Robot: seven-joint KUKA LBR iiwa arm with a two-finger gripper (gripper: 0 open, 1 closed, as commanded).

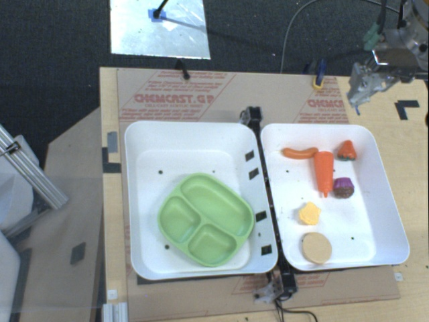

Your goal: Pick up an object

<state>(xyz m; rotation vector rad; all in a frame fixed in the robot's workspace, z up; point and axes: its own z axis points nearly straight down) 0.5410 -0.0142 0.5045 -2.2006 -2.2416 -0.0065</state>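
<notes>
Up at the far right corner of the bench, the gripper [358,86] hangs above the brown board, outside both bins and beyond the far rim of the right bin [392,210]; whether it is spread or pressed together cannot be told, since its metal parts blur into one pale mass, and nothing is seen pinched in it. Part of the arm above it is cut off by the top and right edges of the view. Between the gripper and the right bin lies an open strip of board with red lettering, and a small yellow clip [320,82] sits on the board to the gripper's left, near a dark cable. Inside the right bin the objects sit in its far and middle parts, well apart from the near and right walls: an orange sausage [299,153] lies along the far side, an orange carrot [324,172] points toward the near side just beside it, a small red-orange piece [346,151] sits near the far right, and a purple piece [343,188] touches or nearly touches the carrot's lower end. Nearer the camera lie a yellow piece [309,214] and a round tan disc [316,247], close together. The left bin [144,153] holds a green divided plate [205,219] with three compartments, set toward its near side
</notes>
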